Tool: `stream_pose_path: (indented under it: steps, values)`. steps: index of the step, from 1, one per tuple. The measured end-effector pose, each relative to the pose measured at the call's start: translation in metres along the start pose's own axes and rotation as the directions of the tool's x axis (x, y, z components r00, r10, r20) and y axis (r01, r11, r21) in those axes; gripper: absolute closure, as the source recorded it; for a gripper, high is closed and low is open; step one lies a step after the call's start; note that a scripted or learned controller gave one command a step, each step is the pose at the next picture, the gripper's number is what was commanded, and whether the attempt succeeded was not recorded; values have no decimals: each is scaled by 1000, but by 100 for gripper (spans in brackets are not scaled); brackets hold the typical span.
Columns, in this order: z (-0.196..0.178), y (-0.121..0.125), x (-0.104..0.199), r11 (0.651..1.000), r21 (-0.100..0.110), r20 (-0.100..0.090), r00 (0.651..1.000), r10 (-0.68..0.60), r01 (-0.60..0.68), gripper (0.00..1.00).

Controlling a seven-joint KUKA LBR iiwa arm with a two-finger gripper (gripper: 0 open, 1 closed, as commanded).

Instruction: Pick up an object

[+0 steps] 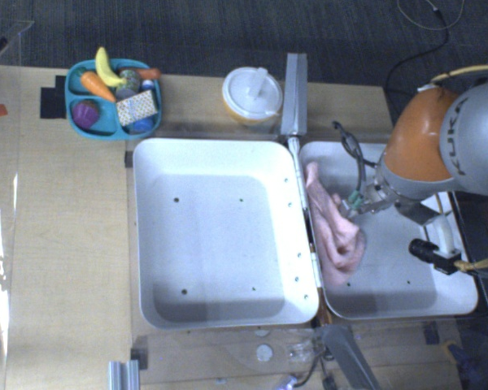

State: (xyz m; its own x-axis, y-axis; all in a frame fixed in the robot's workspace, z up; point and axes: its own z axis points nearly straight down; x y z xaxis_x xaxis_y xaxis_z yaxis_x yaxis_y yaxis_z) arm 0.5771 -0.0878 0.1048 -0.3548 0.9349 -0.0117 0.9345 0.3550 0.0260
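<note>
The pink cloth lies along the left wall of the right bin, its long axis running top to bottom of the frame, just left of the gripper; its grip state I cannot tell.

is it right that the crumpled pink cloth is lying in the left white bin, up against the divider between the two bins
Not quite. The crumpled pink cloth lies in the right white bin, not the left white bin. The camera view shows it against that bin's left wall, beside the divider between the two bins, so the rest of the statement holds.
</note>
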Motion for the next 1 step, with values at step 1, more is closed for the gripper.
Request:
stream_pose_path:
  steps: [1]
  values:
    - [0, 0, 0, 1000, 0, 0, 1000, 0, 0, 0]
